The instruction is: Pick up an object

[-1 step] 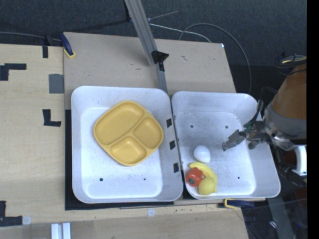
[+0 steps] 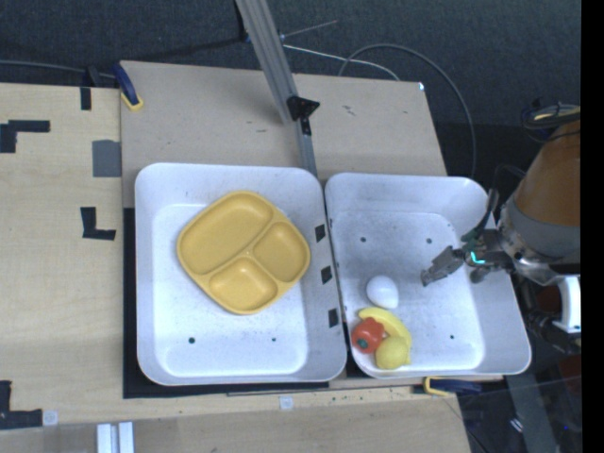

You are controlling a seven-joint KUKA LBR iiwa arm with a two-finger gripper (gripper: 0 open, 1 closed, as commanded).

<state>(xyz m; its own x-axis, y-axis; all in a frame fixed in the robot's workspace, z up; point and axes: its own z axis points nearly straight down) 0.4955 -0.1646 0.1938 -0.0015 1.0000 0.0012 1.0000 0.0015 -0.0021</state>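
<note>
A: Where does the gripper (image 2: 442, 274) sit right now?

B: Over the right bin (image 2: 444, 189), near its right wall, with nothing between its fingers. Whether they are parted or closed, I cannot tell; they read as one dark shape.

A: And the likeliest thing to pick?

B: The white egg-shaped object (image 2: 382, 292) lies nearest, just to the claw's left and a little toward the bin's front edge, apart from it. Further on the same way, in the front corner, a yellow banana-like piece (image 2: 393, 342) and a red piece (image 2: 369, 333) lie touching each other.

A: How would you do the approach well?

B: I'd centre the claw over the white one before descending, since it looks round and smooth and will likely roll off a grip that lands off-centre.

A: Does it have a long axis?

B: Barely. It looks slightly wider than tall in this view, so its long axis probably runs across the bin, left to right; closing across the short width seems best. The yellow tray (image 2: 243, 251) in the left bin (image 2: 156, 192) is well apart.
</note>
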